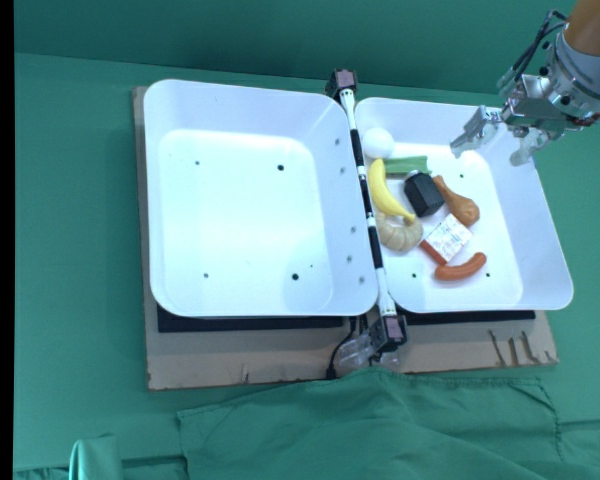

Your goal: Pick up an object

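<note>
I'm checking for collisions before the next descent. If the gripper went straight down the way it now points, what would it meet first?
Probably bare floor of the right bin, near its far right corner. The gripper hangs with jaws open, right of the green stick and black block. Depth is unclear from this slant.

Two white bins (242, 108) on green cloth (80, 218) hold a yellow banana (385, 192), a black block (422, 193), a white ball (379, 142) and an orange-red sausage (461, 266).

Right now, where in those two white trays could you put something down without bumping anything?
The left bin has a bare floor. In the right bin, bare floor lies along the right wall, past the sausage. It is crowded by the divider, around the banana and egg.
</note>
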Available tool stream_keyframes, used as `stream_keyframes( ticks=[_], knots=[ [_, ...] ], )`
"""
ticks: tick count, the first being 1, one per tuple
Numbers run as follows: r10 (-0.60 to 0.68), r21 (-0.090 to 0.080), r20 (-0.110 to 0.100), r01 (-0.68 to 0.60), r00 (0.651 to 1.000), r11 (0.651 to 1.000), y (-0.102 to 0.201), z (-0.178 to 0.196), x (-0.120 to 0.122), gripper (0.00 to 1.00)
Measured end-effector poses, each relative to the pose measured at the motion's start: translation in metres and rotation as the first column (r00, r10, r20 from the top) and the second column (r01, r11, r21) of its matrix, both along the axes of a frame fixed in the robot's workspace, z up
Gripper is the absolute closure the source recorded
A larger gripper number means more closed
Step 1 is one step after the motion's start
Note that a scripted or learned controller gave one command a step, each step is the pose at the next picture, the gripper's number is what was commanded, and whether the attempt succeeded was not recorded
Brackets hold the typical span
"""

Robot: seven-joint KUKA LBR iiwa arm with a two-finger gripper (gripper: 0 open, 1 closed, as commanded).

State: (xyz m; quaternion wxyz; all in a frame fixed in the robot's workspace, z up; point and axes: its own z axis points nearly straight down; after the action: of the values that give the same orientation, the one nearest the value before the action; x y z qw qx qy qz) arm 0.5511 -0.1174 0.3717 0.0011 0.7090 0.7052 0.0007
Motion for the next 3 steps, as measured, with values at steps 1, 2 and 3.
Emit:
stream_keyframes(
  ticks=[1,2,3],
  knots=[
    [-0.002,-0.003,-0.002,0.002,1.000,1.000,-0.050,-0.059,0.040,0.00],
    [0.006,-0.004,0.003,-0.006,1.000,1.000,-0.052,-0.122,0.149,0.00],
    [0.008,-0.002,-0.004,-0.008,1.000,1.000,0.018,-0.153,0.150,0.00]
  ],
)
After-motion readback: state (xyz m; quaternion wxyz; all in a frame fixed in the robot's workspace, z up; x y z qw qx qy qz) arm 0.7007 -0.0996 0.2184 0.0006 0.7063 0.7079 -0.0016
